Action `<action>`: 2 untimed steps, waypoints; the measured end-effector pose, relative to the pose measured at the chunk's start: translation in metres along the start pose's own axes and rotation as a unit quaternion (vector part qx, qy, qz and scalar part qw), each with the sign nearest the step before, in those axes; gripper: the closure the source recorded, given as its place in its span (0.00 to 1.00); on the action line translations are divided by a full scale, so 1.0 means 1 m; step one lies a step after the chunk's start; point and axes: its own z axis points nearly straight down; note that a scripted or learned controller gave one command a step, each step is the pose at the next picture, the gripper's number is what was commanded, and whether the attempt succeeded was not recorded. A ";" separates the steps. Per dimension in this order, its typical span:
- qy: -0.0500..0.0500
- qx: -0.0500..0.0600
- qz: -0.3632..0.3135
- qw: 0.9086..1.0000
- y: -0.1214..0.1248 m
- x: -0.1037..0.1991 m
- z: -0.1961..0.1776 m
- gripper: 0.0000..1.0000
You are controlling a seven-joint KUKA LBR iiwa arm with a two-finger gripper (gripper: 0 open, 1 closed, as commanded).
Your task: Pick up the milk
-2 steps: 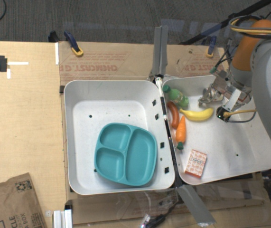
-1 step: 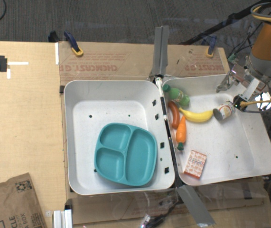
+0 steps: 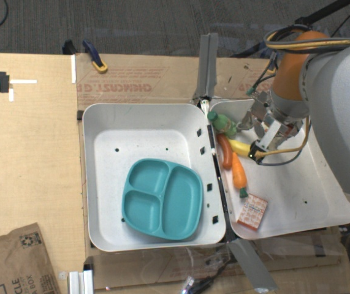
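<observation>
The milk [image 3: 252, 212] is a small white and red carton lying flat in the front left corner of the right bin [image 3: 309, 188]. My gripper [image 3: 255, 133] hangs low over the back left part of that bin, well behind the carton and apart from it. It sits just beside a yellow banana [image 3: 240, 146]. The wrist hides the gripper's tips from this angle.
Along the right bin's left wall lie a green broccoli [image 3: 224, 124], a red-orange sausage [image 3: 225, 152] and an orange carrot [image 3: 239, 175], between the gripper and the milk. A teal divided plate [image 3: 162, 199] rests in the left bin [image 3: 101, 164]. The arm fills the right side.
</observation>
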 end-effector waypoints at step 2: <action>-0.001 0.002 -0.020 1.000 0.030 -0.013 -0.006 0.00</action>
